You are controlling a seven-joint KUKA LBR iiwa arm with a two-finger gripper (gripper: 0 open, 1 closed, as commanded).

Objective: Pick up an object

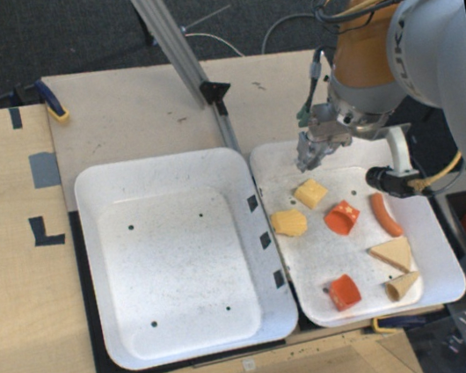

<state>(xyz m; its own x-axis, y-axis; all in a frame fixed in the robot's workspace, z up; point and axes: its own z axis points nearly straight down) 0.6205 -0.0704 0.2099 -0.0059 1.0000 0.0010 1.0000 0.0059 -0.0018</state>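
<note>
Nearest the camera in the right bin (pixel 445 278) lie a red block (pixel 344 292) and a tan cone-shaped piece (pixel 403 287), both close to the front rim, well apart from each other. Just behind the cone sits a pale wedge (pixel 392 254). Further in, a second red piece (pixel 341 218) lies near the middle, with a sausage-shaped orange piece (pixel 385 215) to its right along the bin's far side. Left of the red piece is a rounded yellow lump (pixel 289 223), close to the wall shared with the left bin (pixel 101 249). Just behind that lump and a little right is a yellow block (pixel 310 193), tilted on its corner.

My tool (pixel 309 159) hangs over the back part of the right bin, just behind the yellow block and close to it. I cannot tell whether its fingers are wide or narrow from this angle; nothing shows between them. The yellow block is the closest piece to it, with the lump and red piece crowding it in front.

Beyond the bins, a slanted metal pole (pixel 175 44) crosses the worktop (pixel 132 118), and a blue and yellow clamp (pixel 52 100) grips the worktop's far left corner.
</note>
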